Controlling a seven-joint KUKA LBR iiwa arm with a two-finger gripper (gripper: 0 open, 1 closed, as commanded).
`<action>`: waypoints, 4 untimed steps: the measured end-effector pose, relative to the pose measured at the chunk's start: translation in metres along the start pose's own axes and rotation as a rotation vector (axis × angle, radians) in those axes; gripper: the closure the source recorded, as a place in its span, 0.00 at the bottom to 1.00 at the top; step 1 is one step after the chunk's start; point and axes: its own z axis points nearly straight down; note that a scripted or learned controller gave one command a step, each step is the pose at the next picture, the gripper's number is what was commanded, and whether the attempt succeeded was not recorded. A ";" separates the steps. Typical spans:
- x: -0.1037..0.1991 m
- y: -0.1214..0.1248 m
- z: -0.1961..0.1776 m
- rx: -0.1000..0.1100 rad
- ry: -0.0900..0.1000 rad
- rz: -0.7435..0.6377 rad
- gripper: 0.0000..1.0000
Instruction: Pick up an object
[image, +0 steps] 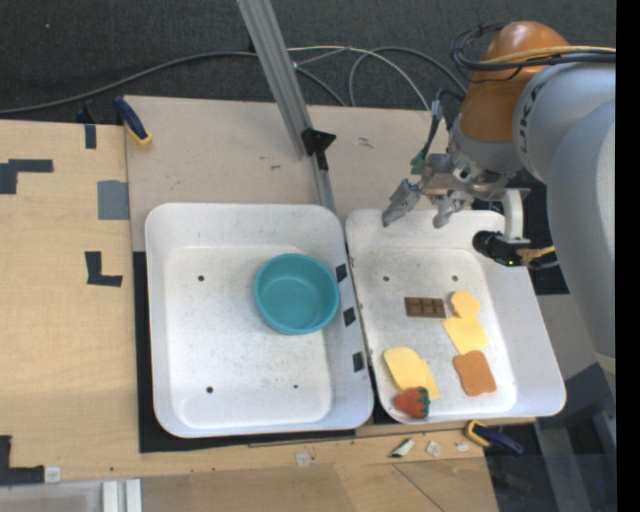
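Camera view shows the gripper (420, 207) spread and empty above the right bin (530, 330) upper edge; next it should descend toward the chocolate bar (424, 307).

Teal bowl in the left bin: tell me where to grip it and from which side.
Grip the teal bowl by its rim, coming straight down, one finger inside and one outside. It sits upright and open-topped, apart from the bin walls; its round body probably looks too wide to span. The gripper is open.
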 end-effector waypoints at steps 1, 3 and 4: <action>0.000 0.000 0.000 0.000 0.000 0.000 0.00; -0.007 -0.001 0.103 0.000 -0.001 0.000 0.00; -0.007 -0.001 0.091 0.000 -0.001 -0.001 1.00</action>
